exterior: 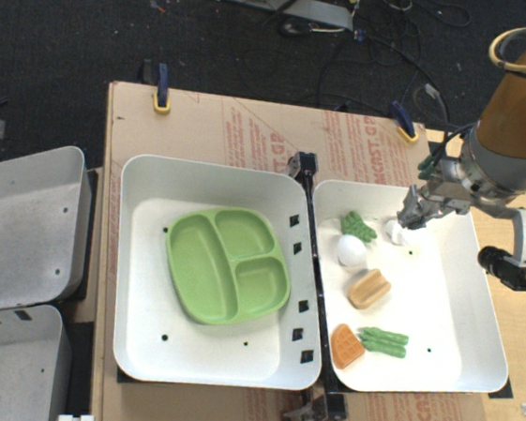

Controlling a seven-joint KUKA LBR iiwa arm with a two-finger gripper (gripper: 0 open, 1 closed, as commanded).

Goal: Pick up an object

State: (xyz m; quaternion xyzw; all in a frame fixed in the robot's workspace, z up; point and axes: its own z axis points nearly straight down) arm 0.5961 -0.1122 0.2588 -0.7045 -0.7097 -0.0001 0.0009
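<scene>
The right bin [479, 305] holds a small green leafy item [357, 227], a white egg-shaped object [352, 251], a tan bread roll [368, 289], an orange waffle-like piece [347, 346] and a green bean pod [383, 341]. My gripper [411, 219] hangs over the bin's far part, just right of the green leafy item. A small white object [394, 233] lies right below the fingertips. The angle hides whether anything is held.
The left bin [136, 332] carries a green divided plate [228, 265]. A black divider [307, 276] runs between the bins. White trays [16, 224] lie off the bench to the left. Clamps [163, 90] sit on the bench's far edge.
</scene>
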